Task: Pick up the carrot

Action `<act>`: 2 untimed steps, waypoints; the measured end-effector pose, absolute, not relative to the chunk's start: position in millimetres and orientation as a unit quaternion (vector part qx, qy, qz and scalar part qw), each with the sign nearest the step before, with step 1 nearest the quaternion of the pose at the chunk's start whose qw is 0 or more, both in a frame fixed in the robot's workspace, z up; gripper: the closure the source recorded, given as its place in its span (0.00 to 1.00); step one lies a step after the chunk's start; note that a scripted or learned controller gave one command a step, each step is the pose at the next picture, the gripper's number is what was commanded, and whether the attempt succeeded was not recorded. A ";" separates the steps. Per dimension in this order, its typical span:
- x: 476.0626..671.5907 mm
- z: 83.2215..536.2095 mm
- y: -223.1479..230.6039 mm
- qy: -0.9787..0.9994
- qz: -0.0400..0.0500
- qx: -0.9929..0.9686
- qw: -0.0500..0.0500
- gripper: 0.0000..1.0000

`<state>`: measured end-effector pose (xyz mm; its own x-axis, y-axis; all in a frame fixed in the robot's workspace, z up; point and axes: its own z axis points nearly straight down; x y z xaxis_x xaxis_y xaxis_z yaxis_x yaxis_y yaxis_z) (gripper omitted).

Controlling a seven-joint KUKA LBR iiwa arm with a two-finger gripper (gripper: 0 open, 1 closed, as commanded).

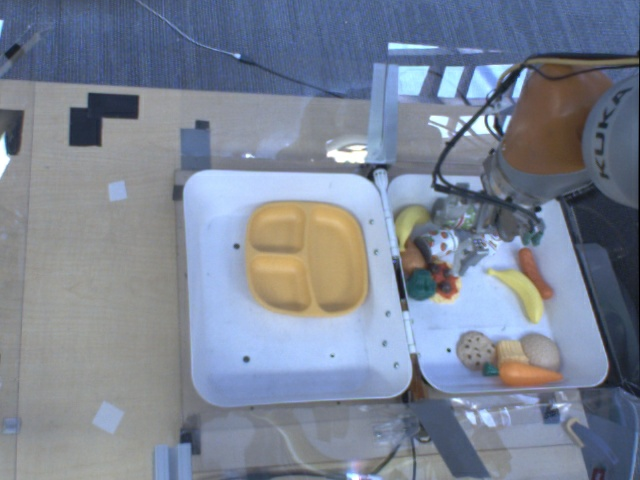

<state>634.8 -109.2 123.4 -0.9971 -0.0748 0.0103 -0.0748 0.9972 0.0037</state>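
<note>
Orange and lying flat, the carrot (528, 374) sat at the lower right of the frame, in the right bin (582, 308), beside a cookie (474, 348). My gripper (470, 243) hung well above it over a heap of toy food near the bin's left wall; I could not tell how it was set. A yellow divided plate (305, 257) rested in the left bin (215, 298).
</note>
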 end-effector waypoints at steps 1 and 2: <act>619.4 297.0 -123.9 -0.999 0.003 0.038 -0.012 0.00; 538.5 205.3 -116.9 -1.000 0.000 -0.010 -0.001 0.00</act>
<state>538.5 -116.9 205.3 -0.9998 0.0209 -0.0027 0.0209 0.9998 0.0009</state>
